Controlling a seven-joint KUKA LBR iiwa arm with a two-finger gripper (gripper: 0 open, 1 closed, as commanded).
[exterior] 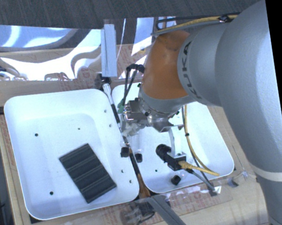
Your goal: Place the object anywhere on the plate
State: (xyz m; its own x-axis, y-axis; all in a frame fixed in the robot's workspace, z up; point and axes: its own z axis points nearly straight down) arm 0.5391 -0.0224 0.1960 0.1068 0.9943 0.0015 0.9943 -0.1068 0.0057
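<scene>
"kuka" lettering (190, 78) on arm (233, 59) above right bin (215, 143), pincer (130, 124) state unclear, ribbed black slab (87, 172) in left bin (38, 124)

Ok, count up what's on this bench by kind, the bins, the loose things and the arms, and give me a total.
White bins: 2, the left bin and the right bin
Dark ribbed slab: 1, lying in the left bin
Robot arm: 1
Total: 4
</scene>
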